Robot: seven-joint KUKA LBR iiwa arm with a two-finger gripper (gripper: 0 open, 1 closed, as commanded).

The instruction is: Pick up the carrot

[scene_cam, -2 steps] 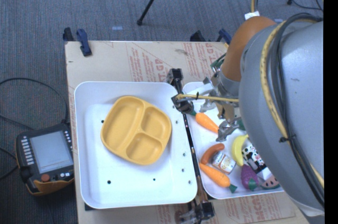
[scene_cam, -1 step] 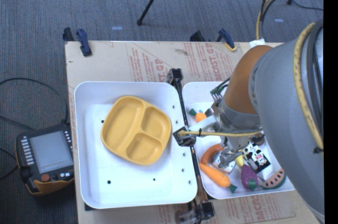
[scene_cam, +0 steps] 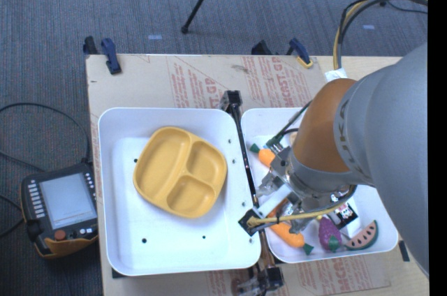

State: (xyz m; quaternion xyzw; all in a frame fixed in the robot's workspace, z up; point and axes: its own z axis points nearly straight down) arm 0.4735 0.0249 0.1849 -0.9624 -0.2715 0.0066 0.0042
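Two orange pieces lie in the right bin (scene_cam: 276, 114). One carrot-like piece (scene_cam: 290, 236) with a green end rests near the bin's front wall. A second orange piece (scene_cam: 266, 156) with a green tip sits further back by the left wall. My gripper (scene_cam: 278, 195) hangs low over the bin between these two pieces, and the wrist and arm cover most of it. Nothing can be seen held in it.
A yellow divided plate (scene_cam: 180, 171) lies in the left bin (scene_cam: 106, 148). A purple eggplant (scene_cam: 330, 236), a watermelon slice (scene_cam: 363, 234) and a small black-and-white item (scene_cam: 344, 215) crowd the right bin's front right corner. A teach pendant (scene_cam: 61, 209) lies on the floor at left.
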